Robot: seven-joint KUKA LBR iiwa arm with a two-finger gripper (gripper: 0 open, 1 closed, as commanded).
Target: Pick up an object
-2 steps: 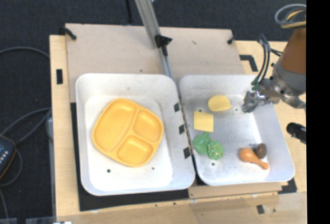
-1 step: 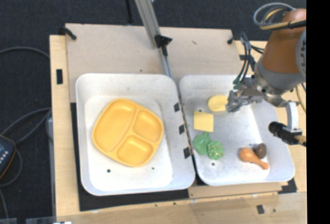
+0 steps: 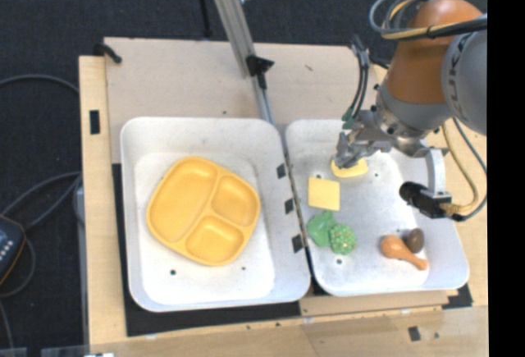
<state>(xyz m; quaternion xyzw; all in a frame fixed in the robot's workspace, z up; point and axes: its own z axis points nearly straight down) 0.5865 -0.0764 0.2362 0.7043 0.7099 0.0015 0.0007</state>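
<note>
A wooden bench (image 3: 189,76) on dark carpet is seen, two white bins on it; the left bin (image 3: 139,142) holds a yellow divided plate (image 3: 203,210). In the right bin (image 3: 443,265), the gripper (image 3: 351,157) is pressed over a pale yellow slice (image 3: 353,171) lying flat, long axis roughly left-right. Just below the slice sits a yellow block (image 3: 324,194).

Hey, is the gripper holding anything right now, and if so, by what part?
Cannot tell: the gripper sits right over a pale yellow round piece in the right white bin.

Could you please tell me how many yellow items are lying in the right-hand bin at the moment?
2: a pale yellow block near the bin's left side, and a yellow piece directly under the pincer, partly covered by it.
</note>
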